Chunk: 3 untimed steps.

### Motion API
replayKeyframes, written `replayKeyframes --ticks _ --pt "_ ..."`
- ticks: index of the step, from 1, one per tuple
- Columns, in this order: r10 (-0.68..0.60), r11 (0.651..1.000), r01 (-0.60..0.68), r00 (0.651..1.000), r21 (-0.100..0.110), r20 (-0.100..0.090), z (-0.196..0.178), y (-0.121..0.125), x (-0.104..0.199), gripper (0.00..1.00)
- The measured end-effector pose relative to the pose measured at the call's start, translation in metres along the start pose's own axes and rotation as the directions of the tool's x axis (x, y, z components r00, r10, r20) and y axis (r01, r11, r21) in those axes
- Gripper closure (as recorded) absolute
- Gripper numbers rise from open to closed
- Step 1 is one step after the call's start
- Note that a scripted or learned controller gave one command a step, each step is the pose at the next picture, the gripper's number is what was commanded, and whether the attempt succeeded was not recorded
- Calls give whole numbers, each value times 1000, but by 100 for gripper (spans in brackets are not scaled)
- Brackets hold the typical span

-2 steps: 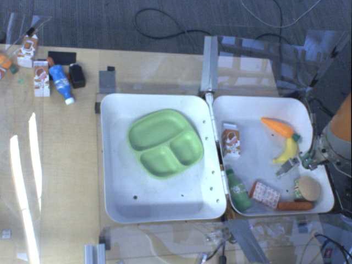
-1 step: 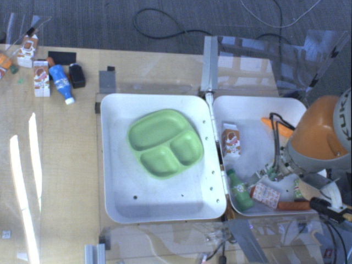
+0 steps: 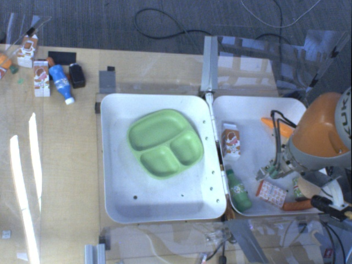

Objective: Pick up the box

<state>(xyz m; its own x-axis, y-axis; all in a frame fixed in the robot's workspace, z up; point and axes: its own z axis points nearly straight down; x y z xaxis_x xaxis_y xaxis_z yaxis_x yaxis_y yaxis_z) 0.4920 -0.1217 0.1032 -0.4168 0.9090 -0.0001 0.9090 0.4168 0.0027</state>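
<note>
A small brown and white carton box [image 3: 231, 141] lies in the right bin [image 3: 247, 117] near its left wall. A flat red and white box [image 3: 271, 192] lies near that bin's front edge. My gripper [image 3: 270, 172] hangs low over the right bin, just above and behind the red and white box, under the arm's orange band [image 3: 322, 133]. I see nothing clearly held in it.
A green bottle [image 3: 237, 190] lies at the right bin's front left corner. An orange carrot-like piece [image 3: 296, 205] lies by the red and white box, and another orange item [image 3: 280, 126] sits farther back. A green divided plate [image 3: 164, 142] rests in the left bin [image 3: 115, 191]. Small cartons and a blue bottle [image 3: 61, 84] lie on the bench at left.
</note>
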Motion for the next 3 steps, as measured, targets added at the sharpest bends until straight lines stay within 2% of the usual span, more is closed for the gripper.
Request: replayKeyframes --ticks 1,2,3 --pt "1 1000 -1 1000 0 0 0 0 0 0" --pt "37 999 -37 999 -6 8 14 4 12 0" --pt "4 1000 -4 1000 -9 6 15 -13 -28 0"
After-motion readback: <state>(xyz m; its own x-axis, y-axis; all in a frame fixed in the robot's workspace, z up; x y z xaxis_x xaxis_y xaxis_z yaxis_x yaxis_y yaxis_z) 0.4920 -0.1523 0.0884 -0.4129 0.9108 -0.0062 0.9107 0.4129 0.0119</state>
